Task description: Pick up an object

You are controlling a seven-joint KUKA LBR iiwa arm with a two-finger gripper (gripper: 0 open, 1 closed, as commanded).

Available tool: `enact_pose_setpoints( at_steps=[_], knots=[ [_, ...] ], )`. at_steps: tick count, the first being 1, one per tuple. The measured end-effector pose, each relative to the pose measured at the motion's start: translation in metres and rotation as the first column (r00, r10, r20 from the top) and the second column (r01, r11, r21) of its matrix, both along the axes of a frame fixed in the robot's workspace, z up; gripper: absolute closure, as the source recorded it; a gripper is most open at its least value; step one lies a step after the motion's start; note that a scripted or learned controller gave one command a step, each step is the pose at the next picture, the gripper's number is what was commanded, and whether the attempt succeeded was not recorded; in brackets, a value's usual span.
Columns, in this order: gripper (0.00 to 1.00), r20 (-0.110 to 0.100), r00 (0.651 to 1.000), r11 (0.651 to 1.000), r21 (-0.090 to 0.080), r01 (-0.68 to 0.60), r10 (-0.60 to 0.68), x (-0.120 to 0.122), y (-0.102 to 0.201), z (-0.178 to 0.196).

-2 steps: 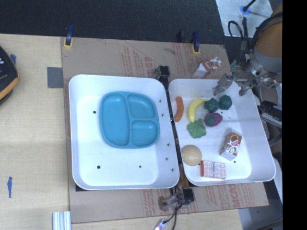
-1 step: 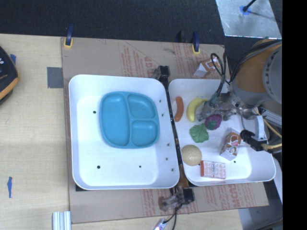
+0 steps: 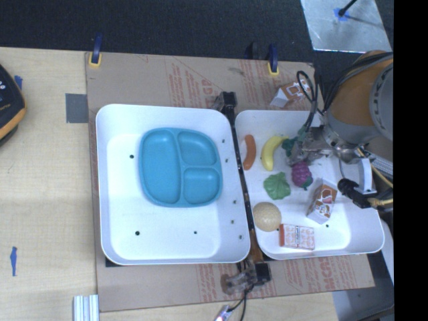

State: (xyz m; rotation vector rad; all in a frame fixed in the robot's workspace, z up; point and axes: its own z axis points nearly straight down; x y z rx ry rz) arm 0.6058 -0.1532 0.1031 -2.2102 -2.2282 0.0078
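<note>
We found the gripper (image 3: 301,151) low over the right bin (image 3: 364,243), its dark tip just above the purple grapes (image 3: 301,174) — whether it was open or shut we could not tell. We judged this the approach step, nothing yet lifted; the next move called for a short drop onto the grapes and a firm close. Outward from the tip lay the banana (image 3: 269,152) and green leaf (image 3: 277,185) just left, the small carton (image 3: 322,202) below-right.

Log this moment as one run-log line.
phase: reaching | gripper: low in right bin, above purple grapes, beside banana | left bin: blue tray
</note>
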Motion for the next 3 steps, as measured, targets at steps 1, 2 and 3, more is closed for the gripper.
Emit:
enact_pose_setpoints(
  at_steps=[1,2,3],
  knots=[
    [1.0,0.003,1.0,1.0,0.002,0.003,-0.003,-0.033,0.022,0.065],
    [1.0,0.003,1.0,1.0,0.0,0.002,-0.002,-0.038,0.045,0.087],
    [1.0,0.004,1.0,1.0,0.002,0.004,-0.004,0.023,0.077,0.113]
  ],
)
